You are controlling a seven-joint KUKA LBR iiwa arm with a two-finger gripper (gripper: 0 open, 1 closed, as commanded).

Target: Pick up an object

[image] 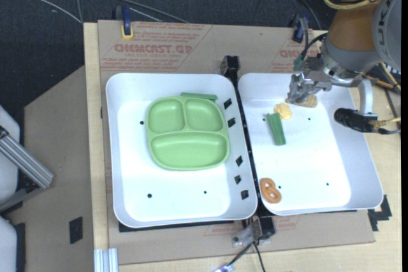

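Observation:
In the right bin [344, 181] lie a green stick [276, 129], a small yellow piece [283, 112] just above it, and an orange pretzel-shaped piece [270, 190] near the front left corner. My gripper [301, 96] hangs low over the bin's back part, right of the yellow piece. A small tan object [311, 99] sits right at the gripper's tip; I cannot tell whether it is gripped or lying beneath.
The left bin [127, 188] holds a light green divided plate [187, 134] with a darker green flat piece [199, 96] poking out behind it. A black divider with clips [237, 130] runs between the bins. Cables cross the dark floor behind the bench.

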